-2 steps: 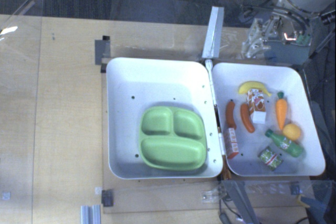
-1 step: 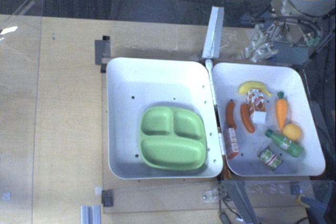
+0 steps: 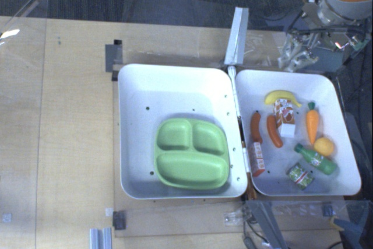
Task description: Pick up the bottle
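While I hang at the upper right, the left bin (image 3: 134, 125) on the bench (image 3: 58, 125) holds a green divided plate (image 3: 191, 153), three compartments, lying flat toward the bin's lower right and close to the wall shared with its neighbour. A grey metal post (image 3: 236, 38) stands up from behind the seam where the two bins meet. Across that seam, the right bin (image 3: 344, 183) carries the small things. Nearest the shared wall lie two sausages: a darker one (image 3: 255, 127) and a redder one (image 3: 274, 130) just beside it, both running roughly top to bottom. Below the darker sausage a red packet (image 3: 257, 159) rests along the wall. A banana (image 3: 281, 97) curves near the bin's top, with a small red and white carton (image 3: 285, 116) touching it from below. Further right a carrot (image 3: 313, 124) points upward with its green tip at the top, and a lemon (image 3: 324, 146) sits just under it. The green bottle (image 3: 316, 160) lies on its side, tilted, its cap toward the left and its body touching the lemon. A small green can (image 3: 300, 176) lies near the bottle's lower left. My gripper (image 3: 303, 55) hovers above the bench beyond the right bin's far rim, well apart from the bottle; whether my fingers are open or closed I cannot tell from the clutter there.
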Motion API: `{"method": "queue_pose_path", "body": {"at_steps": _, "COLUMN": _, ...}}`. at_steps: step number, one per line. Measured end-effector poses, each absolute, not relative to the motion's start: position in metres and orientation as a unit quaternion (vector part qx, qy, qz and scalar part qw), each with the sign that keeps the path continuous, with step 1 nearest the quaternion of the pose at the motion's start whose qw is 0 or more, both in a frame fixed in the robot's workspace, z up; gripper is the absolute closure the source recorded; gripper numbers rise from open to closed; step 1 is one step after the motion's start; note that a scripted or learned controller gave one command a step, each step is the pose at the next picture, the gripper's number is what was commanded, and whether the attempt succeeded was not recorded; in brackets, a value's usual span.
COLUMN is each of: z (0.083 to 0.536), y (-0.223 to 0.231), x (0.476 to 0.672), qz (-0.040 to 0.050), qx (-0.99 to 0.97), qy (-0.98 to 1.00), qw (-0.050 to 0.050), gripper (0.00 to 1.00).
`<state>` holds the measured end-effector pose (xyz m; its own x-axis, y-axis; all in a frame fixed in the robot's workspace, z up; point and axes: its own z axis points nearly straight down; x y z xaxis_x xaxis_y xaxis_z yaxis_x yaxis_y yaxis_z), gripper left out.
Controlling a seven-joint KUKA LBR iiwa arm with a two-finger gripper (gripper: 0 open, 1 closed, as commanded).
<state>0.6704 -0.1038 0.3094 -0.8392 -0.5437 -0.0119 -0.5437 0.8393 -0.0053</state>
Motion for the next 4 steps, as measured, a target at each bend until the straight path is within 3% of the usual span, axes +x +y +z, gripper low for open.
{"method": "queue_pose_path", "body": {"at_steps": 2, "z": 0.336, "y": -0.113, "x": 0.671, "qz": -0.0026, "qx": -0.569, "qy": 0.823, "qw": 0.007, "gripper": 1.0}}
{"method": "queue_pose_path", "body": {"at_steps": 4, "z": 0.323, "y": -0.146, "x": 0.67, "qz": -0.0033, "qx": -0.795, "qy": 0.607, "qw": 0.005, "gripper": 1.0}}
